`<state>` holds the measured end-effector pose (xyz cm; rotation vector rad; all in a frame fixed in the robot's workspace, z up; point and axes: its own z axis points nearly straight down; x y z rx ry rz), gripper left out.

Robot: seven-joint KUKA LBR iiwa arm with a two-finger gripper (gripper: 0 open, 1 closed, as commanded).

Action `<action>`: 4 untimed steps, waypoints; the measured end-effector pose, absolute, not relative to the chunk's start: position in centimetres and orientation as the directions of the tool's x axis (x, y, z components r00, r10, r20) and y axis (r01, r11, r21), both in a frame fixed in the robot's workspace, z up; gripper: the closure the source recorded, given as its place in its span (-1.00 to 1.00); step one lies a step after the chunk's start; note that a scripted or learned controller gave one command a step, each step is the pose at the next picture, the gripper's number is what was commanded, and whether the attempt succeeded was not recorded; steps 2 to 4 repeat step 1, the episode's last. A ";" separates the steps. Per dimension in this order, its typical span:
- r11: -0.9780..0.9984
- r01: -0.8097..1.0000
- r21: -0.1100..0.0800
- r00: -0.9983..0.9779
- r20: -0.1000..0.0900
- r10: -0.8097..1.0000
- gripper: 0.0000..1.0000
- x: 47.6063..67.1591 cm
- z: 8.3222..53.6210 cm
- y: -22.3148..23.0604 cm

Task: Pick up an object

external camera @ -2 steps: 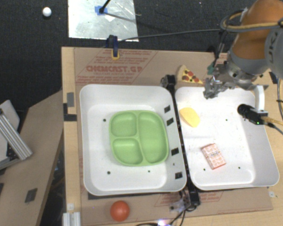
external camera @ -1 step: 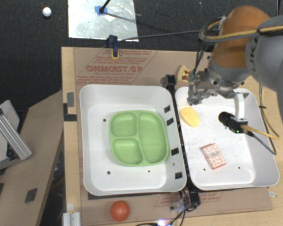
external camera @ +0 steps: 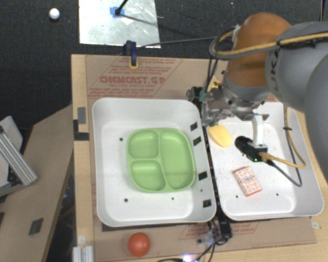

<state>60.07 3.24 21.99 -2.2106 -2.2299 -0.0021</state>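
**Hovering at the bin's corner, nothing lifted yet**

Reaching in from the right of the frame, the arm (external camera: pixel 300 64) sets the pincer (external camera: pixel 213 115) low over the upper left corner of the right bin (external camera: pixel 295 198). That puts it close to the wall this bin shares with the left bin (external camera: pixel 106 146). The wrist covers the working end from above, so I cannot tell how wide the pincer stands or whether anything is in it. Nothing shows as gripped.

A yellow object (external camera: pixel 220 136) lies on the floor of the right bin, just below the pincer in the picture. Whether the two touch is not clear. It appears to rest flat on the white floor, so I judge it is not off the ground.

A pink box (external camera: pixel 247 180) sits lower in the same bin, toward the middle, well apart from the pincer. The left bin carries a green divided plate (external camera: pixel 159 160) at its centre, with nothing near it. An orange ball (external camera: pixel 138 244) rests on the surface (external camera: pixel 153 72) at the bottom of the frame, outside both bins.

As for progress, the approach looks largely made, with the yellow object the likeliest target because it is nearest. The grasp itself cannot be confirmed, and the lift clear of the bin remains to be done.
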 end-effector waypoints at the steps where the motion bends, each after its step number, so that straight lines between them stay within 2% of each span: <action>1: 0.011 1.000 -0.001 -0.011 0.002 1.000 1.00 58.1 21.7 9.1; 4: 0.011 1.000 -0.001 -0.011 0.002 1.000 1.00 58.1 21.7 9.1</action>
